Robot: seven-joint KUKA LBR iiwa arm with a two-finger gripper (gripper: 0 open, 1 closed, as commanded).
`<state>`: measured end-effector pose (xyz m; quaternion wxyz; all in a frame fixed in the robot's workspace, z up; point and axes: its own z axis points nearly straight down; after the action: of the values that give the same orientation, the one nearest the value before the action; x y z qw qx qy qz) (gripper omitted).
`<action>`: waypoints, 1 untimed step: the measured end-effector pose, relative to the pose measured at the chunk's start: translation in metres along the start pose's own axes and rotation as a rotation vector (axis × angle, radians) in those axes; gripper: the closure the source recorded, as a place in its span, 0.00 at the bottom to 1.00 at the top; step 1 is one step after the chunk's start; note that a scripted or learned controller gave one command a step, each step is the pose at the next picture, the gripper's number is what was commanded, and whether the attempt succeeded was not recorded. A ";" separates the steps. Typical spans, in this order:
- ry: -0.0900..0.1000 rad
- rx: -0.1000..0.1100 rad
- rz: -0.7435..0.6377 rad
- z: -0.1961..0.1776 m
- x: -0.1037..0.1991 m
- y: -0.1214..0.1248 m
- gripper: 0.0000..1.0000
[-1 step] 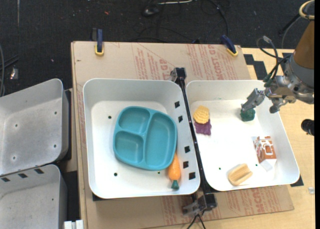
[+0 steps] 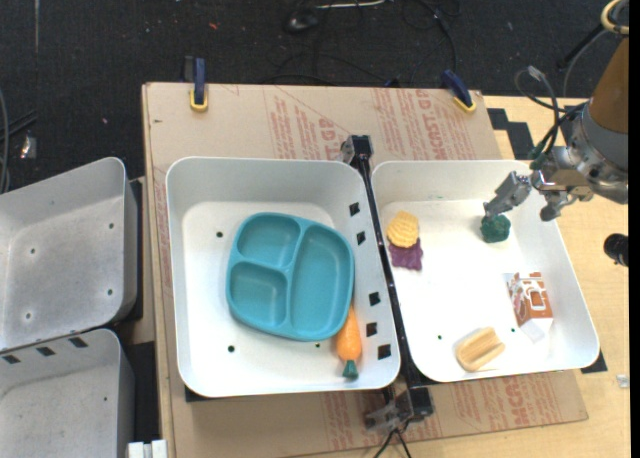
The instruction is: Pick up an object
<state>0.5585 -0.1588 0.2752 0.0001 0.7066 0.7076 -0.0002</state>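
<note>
Teal divided plate (image 2: 290, 276) fills the left bin (image 2: 190, 196) — rigid plastic, too broad for a pinch, skip it. Orange toy carrot (image 2: 348, 339) lies against the plate's lower right edge, small, light, hard to reach there. In the right bin (image 2: 450, 186), yellow corn piece (image 2: 403, 228) touches a purple item (image 2: 407, 254) near the left wall; tan bread-like piece (image 2: 479, 348) sits low, a red-and-white carton (image 2: 529, 298) near the right wall. Dark green lump (image 2: 494, 230) sits toward the upper right, directly under the claw (image 2: 528, 196) — likely target. Looks light, rounded, probably rubbery or hard plastic, may roll; pinch across its middle. Claw fingers are spread wide, nothing between them, one tip just above the lump.
</note>
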 end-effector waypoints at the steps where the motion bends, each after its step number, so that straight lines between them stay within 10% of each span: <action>1: 0.001 0.004 0.001 0.044 0.004 0.003 0.00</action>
<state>0.5614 -0.1550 0.2311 -0.0015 0.7070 0.7072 -0.0012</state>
